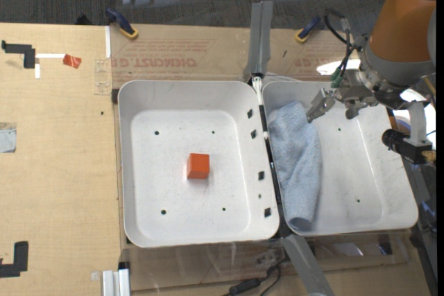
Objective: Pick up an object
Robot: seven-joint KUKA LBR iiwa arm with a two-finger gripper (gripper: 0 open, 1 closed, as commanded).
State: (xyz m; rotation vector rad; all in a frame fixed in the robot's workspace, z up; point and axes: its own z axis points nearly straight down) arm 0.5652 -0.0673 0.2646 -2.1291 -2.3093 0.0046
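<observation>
An orange-red cube (pixel 198 166) sits near the middle of the left bin (pixel 139 218). A light blue towel (pixel 297 163) lies crumpled along the left side of the right bin (pixel 388 215), reaching from its back to its front wall. My gripper (pixel 334 105) hangs over the back of the right bin, just right of the towel's top end, with its two fingers spread apart and nothing between them. The grey arm with its orange band (pixel 406 17) comes in from the upper right.
A metal divider (pixel 260 45) rises between the bins at the back. Two blue-and-yellow clamps (pixel 121 22) hold the cardboard behind the bins. A small red piece (pixel 71 61) lies on the wooden bench at far left.
</observation>
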